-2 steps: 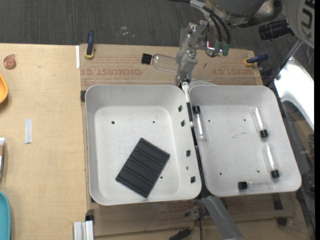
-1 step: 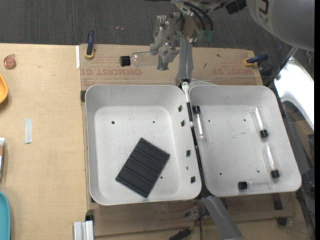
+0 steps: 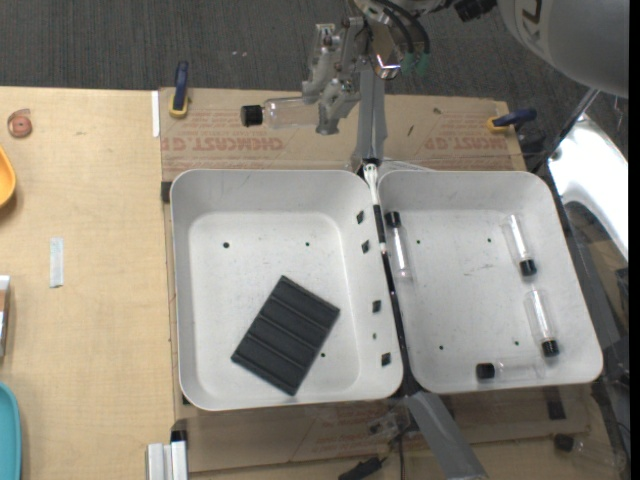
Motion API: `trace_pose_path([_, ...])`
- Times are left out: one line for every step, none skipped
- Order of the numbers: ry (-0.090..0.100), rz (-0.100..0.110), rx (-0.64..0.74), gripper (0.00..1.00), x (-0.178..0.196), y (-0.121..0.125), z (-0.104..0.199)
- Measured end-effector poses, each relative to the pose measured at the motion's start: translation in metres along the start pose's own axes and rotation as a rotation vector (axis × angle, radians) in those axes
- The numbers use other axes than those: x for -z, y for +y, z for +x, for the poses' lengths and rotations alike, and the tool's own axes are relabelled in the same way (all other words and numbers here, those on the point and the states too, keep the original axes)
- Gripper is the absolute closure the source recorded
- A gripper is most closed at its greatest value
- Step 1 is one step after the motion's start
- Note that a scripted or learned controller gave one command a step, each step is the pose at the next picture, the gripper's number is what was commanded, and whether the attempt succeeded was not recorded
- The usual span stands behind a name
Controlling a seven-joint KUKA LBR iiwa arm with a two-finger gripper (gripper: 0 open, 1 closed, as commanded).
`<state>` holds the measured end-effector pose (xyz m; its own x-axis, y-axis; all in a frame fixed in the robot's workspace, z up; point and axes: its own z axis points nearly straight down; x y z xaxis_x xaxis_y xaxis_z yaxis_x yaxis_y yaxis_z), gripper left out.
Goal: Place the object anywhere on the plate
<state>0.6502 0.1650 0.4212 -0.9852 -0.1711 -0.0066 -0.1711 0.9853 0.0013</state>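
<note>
Your gripper (image 3: 330,108) is clamped on a clear tube (image 3: 275,115) above the bins, so carry it level over the dark plate (image 3: 287,334) before releasing.

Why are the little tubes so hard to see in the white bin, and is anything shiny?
In the camera view the clear tubes blend into the right bin, showing mainly by their black caps; the black ribbed plate is sharp in the left bin; bright glare whitens the far right edge beyond the bench.
</note>
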Motion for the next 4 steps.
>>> trace_pose_path([0.002, -0.002, 0.676, 1.0, 0.021, 0.01, 0.0])
trace_pose_path([0.003, -0.003, 0.888, 1.0, 0.021, -0.05, 0.031])
trace_pose_path([0.005, -0.005, 1.148, 1.0, -0.137, 0.017, 0.051])
trace_pose_path([0.001, -0.005, 1.485, 1.0, -0.057, 0.003, 0.048])
